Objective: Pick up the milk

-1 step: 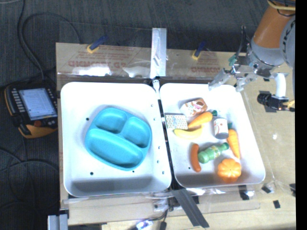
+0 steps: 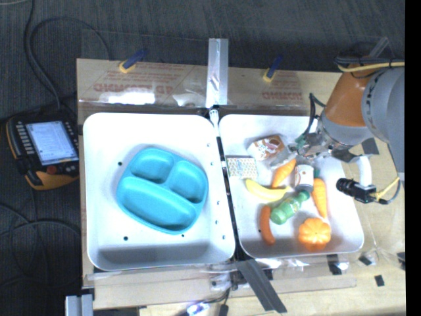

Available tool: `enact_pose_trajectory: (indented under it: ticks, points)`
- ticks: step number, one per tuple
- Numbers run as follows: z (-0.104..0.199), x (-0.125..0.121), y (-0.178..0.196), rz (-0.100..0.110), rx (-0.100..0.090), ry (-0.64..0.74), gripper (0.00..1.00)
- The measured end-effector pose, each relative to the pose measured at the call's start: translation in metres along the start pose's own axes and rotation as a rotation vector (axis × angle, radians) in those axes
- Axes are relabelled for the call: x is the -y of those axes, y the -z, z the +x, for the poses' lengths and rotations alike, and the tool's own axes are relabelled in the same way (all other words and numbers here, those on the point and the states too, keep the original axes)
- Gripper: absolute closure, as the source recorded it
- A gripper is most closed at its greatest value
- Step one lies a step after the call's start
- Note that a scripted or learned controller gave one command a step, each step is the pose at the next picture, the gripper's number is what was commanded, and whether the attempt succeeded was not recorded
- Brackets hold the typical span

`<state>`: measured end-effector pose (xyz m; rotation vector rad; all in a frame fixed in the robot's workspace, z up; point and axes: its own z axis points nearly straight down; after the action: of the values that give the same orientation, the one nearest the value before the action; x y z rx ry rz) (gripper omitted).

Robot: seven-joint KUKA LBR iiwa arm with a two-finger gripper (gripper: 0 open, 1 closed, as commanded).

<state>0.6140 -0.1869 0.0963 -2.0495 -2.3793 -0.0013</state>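
Observation:
The milk (image 2: 303,176) looks like a small white container with a red mark, lying in the right bin (image 2: 348,229) between an orange carrot (image 2: 283,173) and another carrot (image 2: 320,197). My gripper (image 2: 308,145) hangs over the bin's far right part, just beyond the milk and close to it. The grey arm with its orange band (image 2: 345,104) comes in from the right. The gripper's dark parts blur together over the bin floor, and nothing shows lifted in it.
Also in the right bin are a brown and white packet (image 2: 266,148), a grey mesh piece (image 2: 242,168), a banana (image 2: 263,191), a green bottle (image 2: 289,208), a small pumpkin (image 2: 314,232) and a red pepper (image 2: 265,224). The left bin (image 2: 105,242) holds a blue divided plate (image 2: 162,188).

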Motion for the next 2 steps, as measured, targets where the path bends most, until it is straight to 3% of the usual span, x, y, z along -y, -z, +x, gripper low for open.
enact_pose_trajectory:
  ticks: [1,2]
  points:
    - [0.031,0.073,-0.006,-0.01,0.007,0.013,0.0]
    - [0.104,0.11,-0.005,-0.019,0.01,0.083,0.0]
